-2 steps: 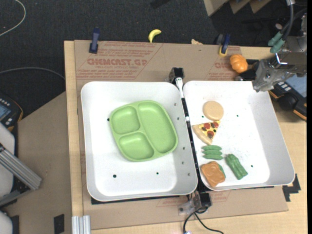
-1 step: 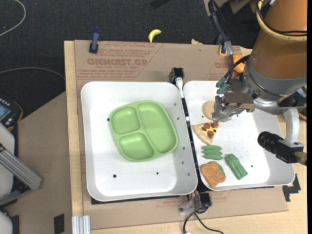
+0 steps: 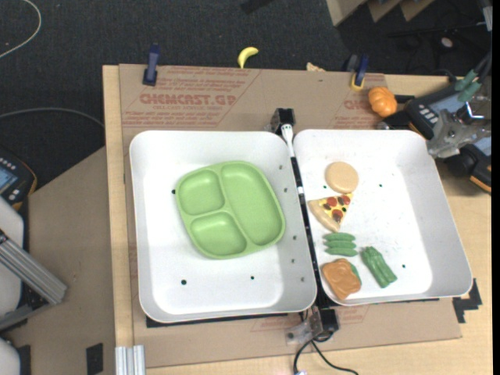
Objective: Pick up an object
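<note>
The right bin (image 3: 414, 209) holds several toy foods in its left half: a round tan bun (image 3: 341, 176), a pizza slice (image 3: 332, 209), green pea pods (image 3: 340, 244), a green vegetable piece (image 3: 378, 266) and a brown bread piece (image 3: 341, 278). My gripper (image 3: 457, 135) hangs at the bin's far right corner, over the rim and apart from all the foods. Nothing shows between its parts.
The left bin (image 3: 156, 272) holds a green divided plate (image 3: 228, 208). A small orange fruit (image 3: 382, 101) lies on the cardboard behind the right bin. A yellow banana (image 3: 248, 55) and two blue clamps (image 3: 151, 66) (image 3: 359, 70) sit at the back edge.
</note>
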Robot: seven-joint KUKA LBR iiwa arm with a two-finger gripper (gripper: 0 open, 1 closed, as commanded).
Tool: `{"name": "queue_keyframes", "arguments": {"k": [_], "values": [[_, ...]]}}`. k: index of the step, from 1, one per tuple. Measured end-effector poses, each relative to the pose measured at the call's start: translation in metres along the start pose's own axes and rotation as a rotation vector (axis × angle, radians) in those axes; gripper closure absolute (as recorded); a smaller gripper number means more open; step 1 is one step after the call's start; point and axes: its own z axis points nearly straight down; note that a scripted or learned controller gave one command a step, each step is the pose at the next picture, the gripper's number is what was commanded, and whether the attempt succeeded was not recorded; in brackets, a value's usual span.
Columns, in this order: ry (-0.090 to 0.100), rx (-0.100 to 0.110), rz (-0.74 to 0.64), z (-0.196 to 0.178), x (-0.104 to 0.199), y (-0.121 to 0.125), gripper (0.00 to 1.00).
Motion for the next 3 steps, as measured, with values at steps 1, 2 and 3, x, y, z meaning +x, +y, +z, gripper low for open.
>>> {"name": "queue_keyframes", "arguments": {"k": [1,2,3], "values": [[-0.003,0.001,0.000,-0.078,-0.086,0.001,1.00],[0.006,0.024,-0.007,0.033,-0.084,-0.001,1.00],[0.000,0.006,-0.009,0.016,-0.085,0.001,1.00]]}}
